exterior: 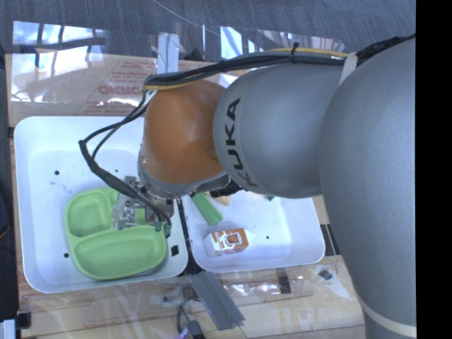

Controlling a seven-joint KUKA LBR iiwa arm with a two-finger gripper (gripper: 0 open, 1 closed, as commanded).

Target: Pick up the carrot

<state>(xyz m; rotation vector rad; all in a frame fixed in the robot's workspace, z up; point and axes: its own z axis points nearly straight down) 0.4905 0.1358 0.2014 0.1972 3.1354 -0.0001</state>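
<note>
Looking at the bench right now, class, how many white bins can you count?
2. One white bin sits on the left, holding a green divided plate. The other white bin sits beside it on the right, partly hidden under the arm.

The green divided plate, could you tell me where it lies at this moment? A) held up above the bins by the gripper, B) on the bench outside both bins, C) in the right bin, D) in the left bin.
D: the green divided plate rests on the floor of the left bin, with the gripper over its right edge.
</note>
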